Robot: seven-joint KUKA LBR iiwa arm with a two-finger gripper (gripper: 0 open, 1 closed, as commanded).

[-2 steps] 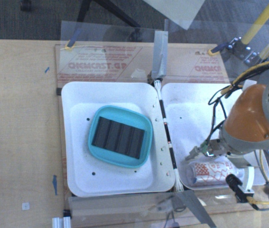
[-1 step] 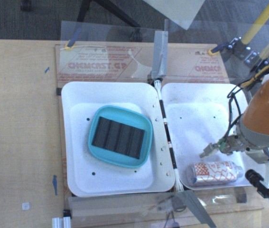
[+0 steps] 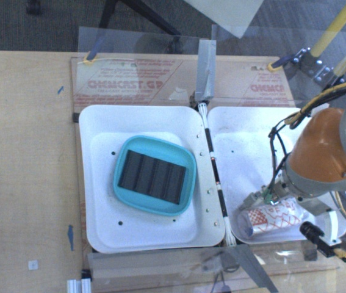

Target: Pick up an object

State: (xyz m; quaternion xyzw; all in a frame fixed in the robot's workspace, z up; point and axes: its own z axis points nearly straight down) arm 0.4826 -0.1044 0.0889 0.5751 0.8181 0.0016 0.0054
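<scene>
- Orange-banded wrist low over the right bin (image 3: 240, 133), and the gripper (image 3: 269, 195) is down at the near end of it, right on top of a red-and-white patterned packet (image 3: 274, 217).
- Can't call the claw from this angle: the wrist housing and cable bundle sit over it, so whether it is released or clenched is not readable.
- The packet lies flat on the bin floor, long side roughly across the bin, close to the near wall. The tool looks to be touching or just above the packet's upper edge; nothing shows it lifted.
- My read: the approach is done, the descent is at or near the bottom, and the grasp itself is unconfirmed. The lift is all left to do.
- Moving outward, the divider between the two bins stands just left of the packet, so room on that side is tight.
- Over in the left bin (image 3: 99, 127), a turquoise tray (image 3: 154, 176) with a dark ribbed insert sits tilted near the middle, well apart from the arm and untouched.
- Risk as I see it: a flat, slick packet hugging the wall could slip out on the way up.
</scene>
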